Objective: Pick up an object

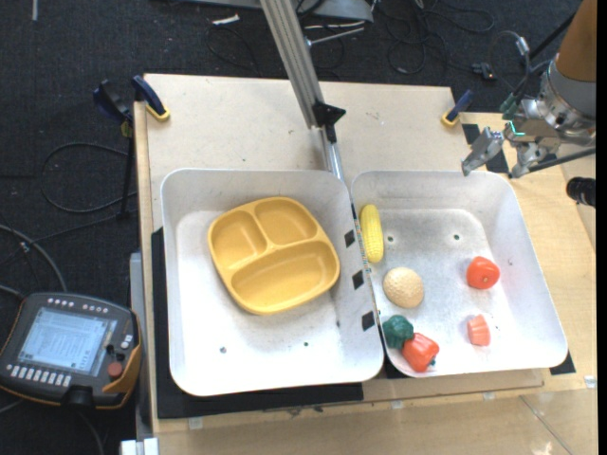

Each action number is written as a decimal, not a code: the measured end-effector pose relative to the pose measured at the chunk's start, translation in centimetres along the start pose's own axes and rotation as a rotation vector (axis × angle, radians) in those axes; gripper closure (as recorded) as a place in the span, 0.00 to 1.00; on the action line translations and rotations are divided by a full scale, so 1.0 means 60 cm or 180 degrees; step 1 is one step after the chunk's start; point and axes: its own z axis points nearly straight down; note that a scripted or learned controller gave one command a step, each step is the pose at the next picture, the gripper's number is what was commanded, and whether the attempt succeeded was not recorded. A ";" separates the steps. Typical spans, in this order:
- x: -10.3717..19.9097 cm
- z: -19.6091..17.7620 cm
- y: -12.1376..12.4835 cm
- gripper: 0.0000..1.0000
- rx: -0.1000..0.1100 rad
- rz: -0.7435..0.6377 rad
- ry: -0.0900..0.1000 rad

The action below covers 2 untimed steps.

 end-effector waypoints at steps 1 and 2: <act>0.002 0.118 -0.074 0.00 0.0028 0.0016 0.0008; 0.232 0.107 -0.073 0.00 0.0002 -0.0022 0.0014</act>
